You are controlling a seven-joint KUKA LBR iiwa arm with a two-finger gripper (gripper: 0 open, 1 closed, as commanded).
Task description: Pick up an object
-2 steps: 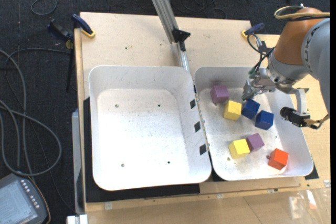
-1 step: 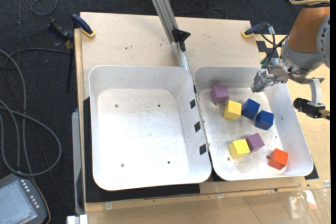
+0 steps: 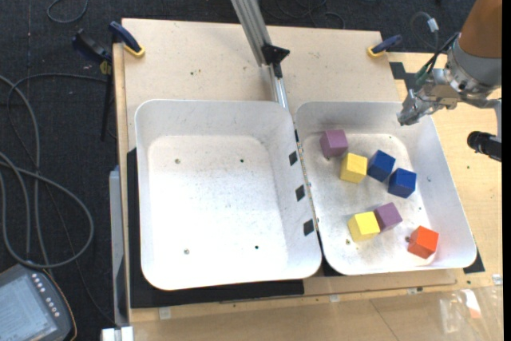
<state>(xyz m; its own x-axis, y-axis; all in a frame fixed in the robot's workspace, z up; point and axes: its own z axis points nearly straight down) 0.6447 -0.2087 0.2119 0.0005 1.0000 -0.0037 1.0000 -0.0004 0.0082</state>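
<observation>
The right bin holds several small cubes: a purple one, a yellow one, two blue ones, a second yellow one, a second purple one and an orange one. My gripper hangs over the bin's far right corner, above and to the right of the cubes. Nothing shows between its fingertips, and it is apart from every cube.
The left bin lies beside the right one. A slanted metal pole crosses the board's back and ends between the bins. Clamps sit at the board's far corners. Cables lie on the dark floor.
</observation>
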